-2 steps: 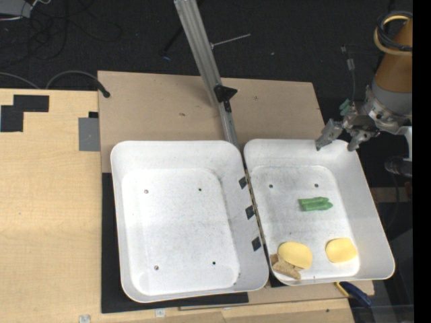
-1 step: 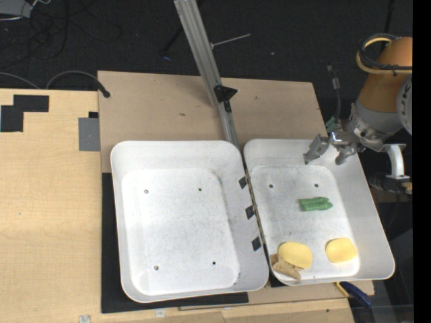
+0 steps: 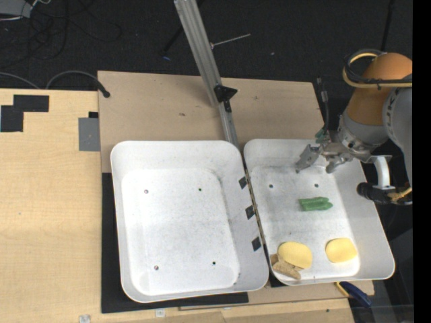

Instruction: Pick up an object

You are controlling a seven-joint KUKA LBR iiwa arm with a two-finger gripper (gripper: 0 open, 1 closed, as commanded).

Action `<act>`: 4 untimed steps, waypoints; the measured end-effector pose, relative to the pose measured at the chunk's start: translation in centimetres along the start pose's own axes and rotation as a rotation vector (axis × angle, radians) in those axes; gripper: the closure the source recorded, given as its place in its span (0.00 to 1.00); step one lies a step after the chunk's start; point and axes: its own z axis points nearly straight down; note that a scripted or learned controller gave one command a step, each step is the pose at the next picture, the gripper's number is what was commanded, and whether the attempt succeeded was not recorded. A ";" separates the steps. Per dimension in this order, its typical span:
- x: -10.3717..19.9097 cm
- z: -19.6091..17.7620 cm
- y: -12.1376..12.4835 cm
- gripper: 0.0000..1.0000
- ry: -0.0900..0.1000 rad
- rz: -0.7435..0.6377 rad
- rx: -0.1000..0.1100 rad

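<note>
On the left, the light wooden worktop (image 3: 47, 180) carries a few dark patches near its far edge. Next comes the left bin (image 3: 178, 217), a shallow white tray with small dark dots on its floor. A slanted metal rail (image 3: 205, 62) runs from the top of the view down to the seam between the two bins. The right bin (image 3: 269, 160) touches the left one along that seam. Near its front edge lies a yellow lump (image 3: 295, 254) with a small tan piece (image 3: 287, 269) just beside it, and another yellow lump (image 3: 341, 249) sits further right, apart from the first. A green piece (image 3: 315, 204) lies in the middle of this bin. Above the bin's far right part hangs the gripper (image 3: 320, 162), its fingers spread apart with nothing between them, well clear of the green piece.
</note>
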 end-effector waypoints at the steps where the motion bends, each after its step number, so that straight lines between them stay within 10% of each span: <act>1: 0.0 -1.3 0.1 1.00 -0.001 -0.001 -0.005; 3: 0.0 -11.9 -0.8 1.00 -0.003 0.003 -0.012; 4: 5.0 -10.8 -3.1 1.00 0.001 0.004 -0.003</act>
